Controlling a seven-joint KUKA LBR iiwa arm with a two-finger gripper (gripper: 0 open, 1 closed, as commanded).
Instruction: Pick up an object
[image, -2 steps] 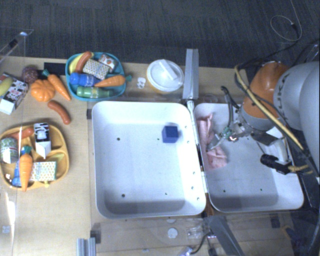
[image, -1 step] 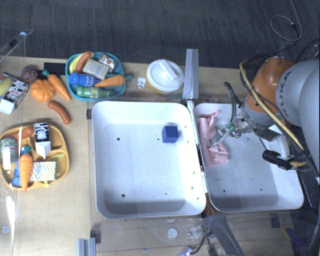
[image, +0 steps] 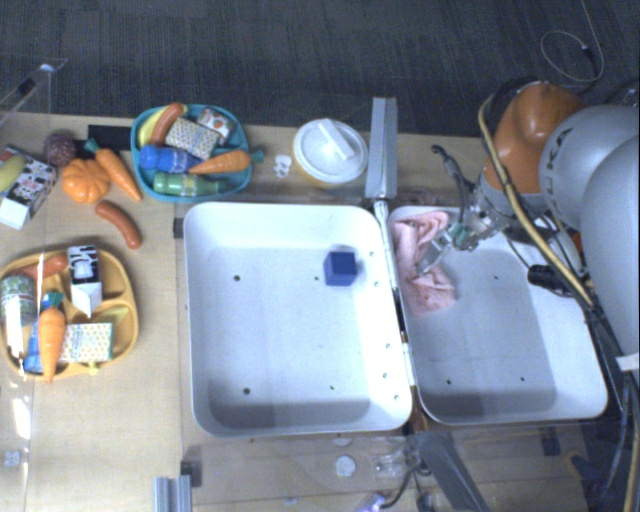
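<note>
A crumpled pink cloth (image: 428, 280) lies in the far left corner of the right bin (image: 520, 380). The gripper (image: 437, 250) reaches in from the right and sits low over the upper part of that cloth, at or very near its surface. A small blue cube (image: 341, 267) rests alone in the left bin (image: 280, 380), toward its far right side, well apart from the gripper.
The grey arm (image: 590, 170) with its orange band and cables fills the right side. Beyond the bins stand a blue bowl of toy food (image: 190, 152) and a white lidded cup (image: 329, 150). A yellow tray of toys (image: 65, 312) sits at the left.
</note>
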